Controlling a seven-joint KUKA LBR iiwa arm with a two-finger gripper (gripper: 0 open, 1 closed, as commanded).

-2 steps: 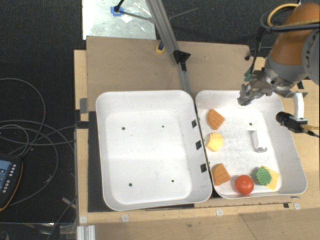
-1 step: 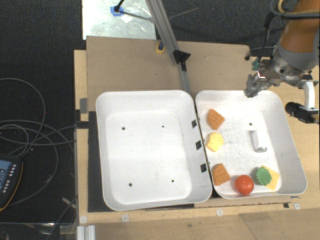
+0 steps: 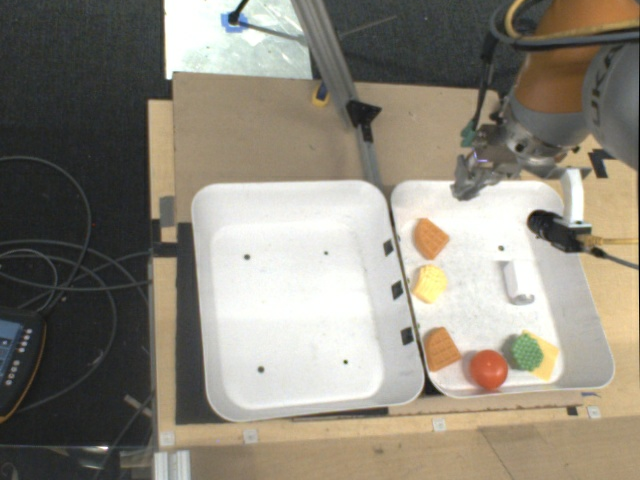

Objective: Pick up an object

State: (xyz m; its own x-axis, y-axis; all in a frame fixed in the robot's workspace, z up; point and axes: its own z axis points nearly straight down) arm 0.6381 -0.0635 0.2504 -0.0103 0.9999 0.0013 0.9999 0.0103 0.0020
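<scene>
Overhead, the gripper (image 3: 470,185) hangs at the far edge of the right bin (image 3: 470,308), close to that bin's far left corner. It sits at the end of the grey arm (image 3: 560,108), whose orange band is cut off by the top of the picture. The gripper's tip is dark and blurred against the white rim, so I cannot tell whether it is released or clenched.

The things to pick lie in the right bin, all apart from the gripper. An orange wedge (image 3: 432,238) is closest to it, along the bin's left edge. Just beyond that, toward the near edge, is a yellow lump (image 3: 430,284), too small to identify. A second orange piece (image 3: 441,348) sits by the near left corner. A red ball (image 3: 488,369) rests at the near edge. Beside it a green knobbly piece (image 3: 524,349) lies on a yellow wedge (image 3: 547,361) and hides part of it. A pale grey cylinder (image 3: 517,281) lies toward the right edge, hard to make out against the white.

The left bin (image 3: 290,298) adjoins it on the brown counter (image 3: 250,118).
</scene>
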